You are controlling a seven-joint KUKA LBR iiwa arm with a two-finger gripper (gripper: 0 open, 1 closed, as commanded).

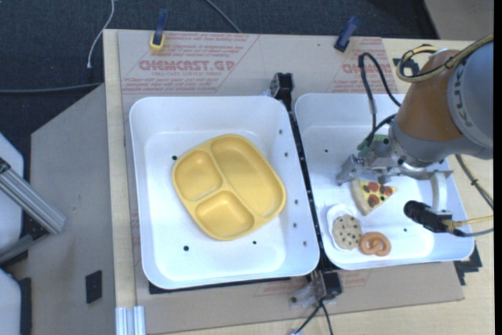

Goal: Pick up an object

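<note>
My gripper (361, 169) hangs low over the right bin (337, 118), near its middle. Just below and to the right of it lies a toy pizza slice (373, 194), yellow with red spots, very close to the gripper or touching it; I cannot tell which. A round speckled cookie (346, 230) and a brown ring-shaped pastry (375, 245) lie side by side near that bin's front edge. Nothing is visibly lifted off the bin floor.
The left bin (157, 169) holds a yellow divided plate (227, 184) with three compartments, set at a slant. A black clamp (281, 84) sits where the two bins meet at the back. The arm's grey and orange body (439, 110) covers the right bin's back right part.
</note>
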